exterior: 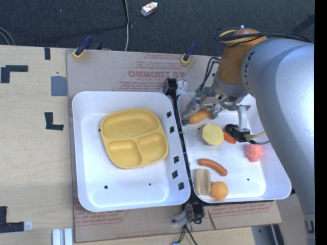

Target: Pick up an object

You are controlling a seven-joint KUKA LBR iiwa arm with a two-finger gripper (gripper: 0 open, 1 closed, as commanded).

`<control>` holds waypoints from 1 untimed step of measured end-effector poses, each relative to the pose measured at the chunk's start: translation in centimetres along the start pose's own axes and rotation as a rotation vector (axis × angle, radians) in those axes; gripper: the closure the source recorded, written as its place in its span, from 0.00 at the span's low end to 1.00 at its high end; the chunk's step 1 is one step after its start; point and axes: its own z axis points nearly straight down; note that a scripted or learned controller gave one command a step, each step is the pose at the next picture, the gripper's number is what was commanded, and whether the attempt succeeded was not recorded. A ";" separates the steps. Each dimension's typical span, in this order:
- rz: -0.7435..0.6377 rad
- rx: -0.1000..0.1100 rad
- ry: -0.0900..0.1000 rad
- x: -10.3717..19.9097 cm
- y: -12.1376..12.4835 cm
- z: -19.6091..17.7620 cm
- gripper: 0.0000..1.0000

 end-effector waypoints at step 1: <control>0.001 -0.002 0.002 0.1 -0.2 -1.0 0.00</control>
